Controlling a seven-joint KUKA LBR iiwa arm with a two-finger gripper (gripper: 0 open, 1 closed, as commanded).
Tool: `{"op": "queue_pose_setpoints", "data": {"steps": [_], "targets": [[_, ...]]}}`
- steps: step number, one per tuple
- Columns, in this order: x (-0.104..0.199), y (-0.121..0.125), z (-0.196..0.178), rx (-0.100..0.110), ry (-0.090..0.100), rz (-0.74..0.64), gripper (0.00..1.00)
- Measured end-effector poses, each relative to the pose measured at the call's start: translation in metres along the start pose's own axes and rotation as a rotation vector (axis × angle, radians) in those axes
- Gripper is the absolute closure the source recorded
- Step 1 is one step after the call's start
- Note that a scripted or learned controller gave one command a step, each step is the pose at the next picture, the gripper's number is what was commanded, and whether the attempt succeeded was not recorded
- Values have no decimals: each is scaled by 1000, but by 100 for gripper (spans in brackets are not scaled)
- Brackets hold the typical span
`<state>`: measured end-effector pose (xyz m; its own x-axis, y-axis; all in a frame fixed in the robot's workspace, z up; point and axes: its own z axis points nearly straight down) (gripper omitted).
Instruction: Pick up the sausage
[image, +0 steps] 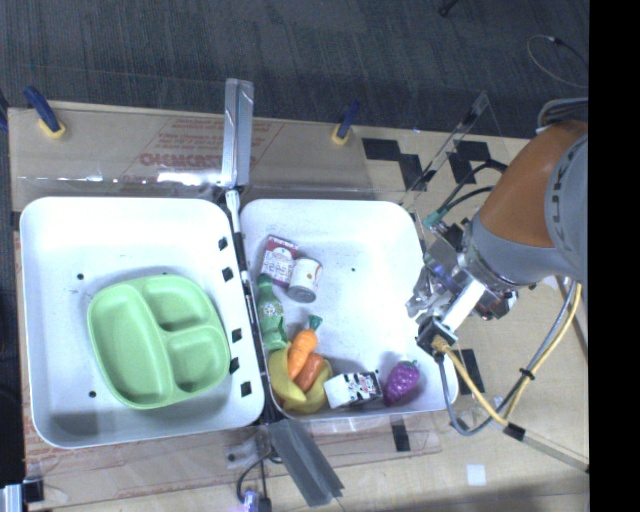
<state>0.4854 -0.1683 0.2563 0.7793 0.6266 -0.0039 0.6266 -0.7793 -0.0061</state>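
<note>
Two white bins (60, 225), one green tray (160, 340), one carrot (302, 347), one purple grape bunch (402, 380), two cans (290, 268).

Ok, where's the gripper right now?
In the camera view the gripper is at the right rim of the right bin, just above the purple grapes that lie in that bin's lower right corner.

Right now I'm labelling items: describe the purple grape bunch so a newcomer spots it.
Look in the right-hand white bin, at its near right corner. The purple grape bunch lies there beside a black-and-white carton; nothing else there is purple.
</note>
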Motion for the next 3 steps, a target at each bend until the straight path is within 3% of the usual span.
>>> {"op": "queue_pose_setpoints", "data": {"steps": [1, 3], "targets": [[-26, 17, 72, 2, 0, 336, 100], [-24, 16, 62, 5, -1, 320, 100]]}}
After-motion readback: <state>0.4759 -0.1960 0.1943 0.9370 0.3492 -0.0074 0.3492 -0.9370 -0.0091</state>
